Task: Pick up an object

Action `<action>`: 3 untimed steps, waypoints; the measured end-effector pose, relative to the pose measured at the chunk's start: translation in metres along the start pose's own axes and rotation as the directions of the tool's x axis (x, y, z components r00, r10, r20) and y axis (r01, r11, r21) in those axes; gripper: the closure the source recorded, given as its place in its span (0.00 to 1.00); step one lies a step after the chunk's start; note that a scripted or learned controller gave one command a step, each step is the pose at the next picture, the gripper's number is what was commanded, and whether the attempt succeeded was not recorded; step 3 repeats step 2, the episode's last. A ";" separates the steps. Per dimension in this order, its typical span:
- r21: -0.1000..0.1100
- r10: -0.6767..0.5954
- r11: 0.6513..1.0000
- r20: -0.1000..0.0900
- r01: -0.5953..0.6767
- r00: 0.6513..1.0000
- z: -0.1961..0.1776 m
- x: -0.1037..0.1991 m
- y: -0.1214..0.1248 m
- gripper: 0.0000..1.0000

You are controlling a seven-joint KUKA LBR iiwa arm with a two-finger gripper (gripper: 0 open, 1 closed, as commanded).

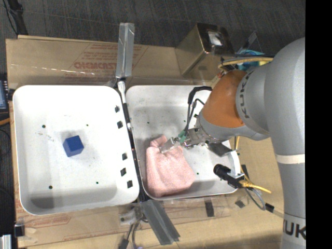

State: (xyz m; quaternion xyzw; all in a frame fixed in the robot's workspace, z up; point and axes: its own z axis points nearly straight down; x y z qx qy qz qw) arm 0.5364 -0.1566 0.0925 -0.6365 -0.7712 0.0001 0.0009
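Arm over the right bin, end effector [174, 145] at the pink cloth [167, 167].

The surface, lined with brown cardboard [62, 61], carries two white bins on dark carpet [155, 7]. The left bin [31, 139] holds a blue cube [73, 145] at centre left. In the right bin [155, 100], lower centre, lies the crumpled cloth; the end effector touches its upper edge, though whether it is spread or pinching I cannot tell.

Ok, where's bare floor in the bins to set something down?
Left bin: bare all round the blue cube. Right bin: bare patch at the back left, behind the pink cloth; front and right crowded by cloth, gripper and arm.
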 end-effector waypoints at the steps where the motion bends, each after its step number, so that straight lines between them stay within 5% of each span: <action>1: 0.000 -0.005 1.000 -0.001 0.005 1.000 -0.010 0.000 0.001 1.00; 2: -0.001 -0.109 0.994 0.001 0.109 0.994 -0.135 0.068 0.022 1.00; 3: -0.001 -0.109 0.994 0.001 0.109 0.994 -0.135 0.068 0.022 1.00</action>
